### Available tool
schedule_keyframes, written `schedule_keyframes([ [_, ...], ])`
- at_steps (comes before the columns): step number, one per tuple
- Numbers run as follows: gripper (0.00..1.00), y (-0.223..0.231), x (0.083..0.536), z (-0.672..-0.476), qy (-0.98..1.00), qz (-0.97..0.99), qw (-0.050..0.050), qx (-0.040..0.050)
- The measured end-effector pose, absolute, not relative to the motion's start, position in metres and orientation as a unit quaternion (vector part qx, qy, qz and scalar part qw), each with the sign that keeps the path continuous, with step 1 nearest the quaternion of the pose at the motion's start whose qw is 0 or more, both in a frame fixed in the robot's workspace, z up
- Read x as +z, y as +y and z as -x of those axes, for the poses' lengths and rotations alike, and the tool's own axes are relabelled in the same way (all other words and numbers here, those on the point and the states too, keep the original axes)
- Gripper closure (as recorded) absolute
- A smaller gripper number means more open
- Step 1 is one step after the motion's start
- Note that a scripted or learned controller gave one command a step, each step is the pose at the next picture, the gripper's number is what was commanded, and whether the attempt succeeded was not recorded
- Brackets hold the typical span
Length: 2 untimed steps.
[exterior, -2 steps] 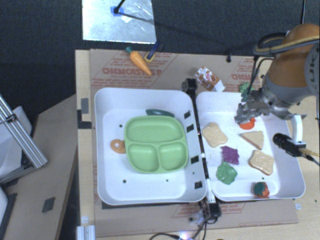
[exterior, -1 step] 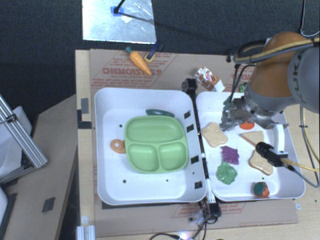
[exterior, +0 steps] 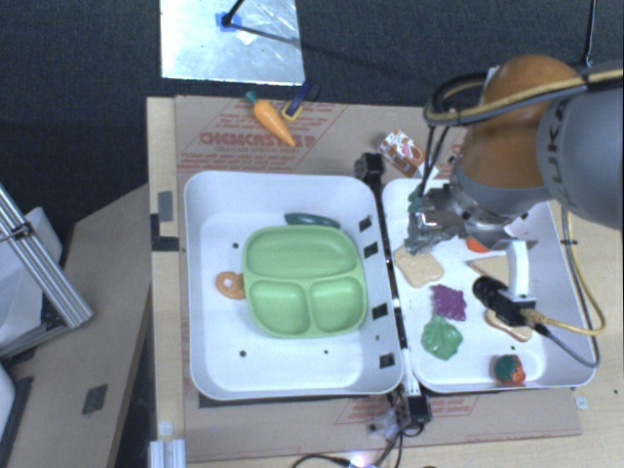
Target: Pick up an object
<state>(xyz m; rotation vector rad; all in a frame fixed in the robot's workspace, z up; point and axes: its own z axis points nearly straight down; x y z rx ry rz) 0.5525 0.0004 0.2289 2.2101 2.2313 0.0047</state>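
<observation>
The arm [exterior: 526, 135] reaches in over the right bin [exterior: 473, 361], its gripper [exterior: 422, 227] low near the bin's left edge, toward the far left corner. Whether the gripper is open or closed cannot be told from this angle, and nothing can be seen held in it. A tan slice [exterior: 417, 269] lies flat on the bin floor just beneath and to the near side of the gripper, close against the left edge; whether the two touch is not clear.

Toward the near edge of the same bin sit a purple lump [exterior: 449, 302] and, just beyond it toward the near left corner, a green lump [exterior: 441, 338]. A red-and-green piece [exterior: 507, 369] rests close to the near edge, toward the right corner. A small orange bit [exterior: 478, 246] shows near the bin's middle, partly under the arm.

The left bin [exterior: 214, 222] carries a green divided plate [exterior: 302, 281] at its centre. An orange ring [exterior: 230, 285] lies beside the plate's left edge, and a dark green thing [exterior: 312, 219] peeks out at its far edge.

Outside the bins, a carrot [exterior: 273, 122] lies on the cardboard [exterior: 331, 135] beyond the left bin's far edge, and a red-and-white packet [exterior: 402, 151] sits off the right bin's far left corner.
</observation>
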Motion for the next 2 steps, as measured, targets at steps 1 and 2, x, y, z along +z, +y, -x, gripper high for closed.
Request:
schedule_keyframes([
  [1, 1.00, -0.0086, 0.2342, -0.5427, 0.708, -0.707, 0.000, 0.0005],
  [2, 1.00, -0.0064, 0.2328, -0.5498, 0.709, -0.706, 0.000, 0.0009],
])
